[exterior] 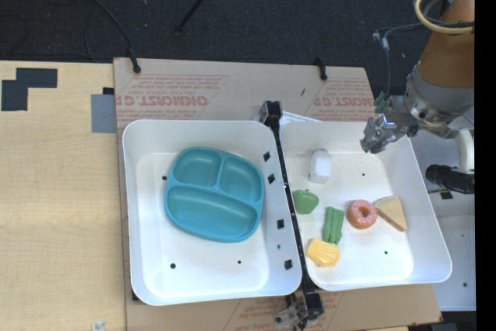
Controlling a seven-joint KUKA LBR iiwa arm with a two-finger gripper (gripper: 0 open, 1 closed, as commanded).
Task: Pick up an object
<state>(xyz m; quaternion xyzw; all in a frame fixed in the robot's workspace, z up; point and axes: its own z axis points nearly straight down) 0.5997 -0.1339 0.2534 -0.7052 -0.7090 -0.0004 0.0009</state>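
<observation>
The gripper hovered over the right bin's far corner; I could not tell its state; the white cup lay nearest, leftward.

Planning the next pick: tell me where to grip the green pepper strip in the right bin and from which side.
Grip the green pepper strip across its narrow width near mid-length, coming straight down from above. It lies flat and runs near-to-far, so its long sides suit the closing direction. The donut on its right and the yellow piece at its near end sit close.
</observation>
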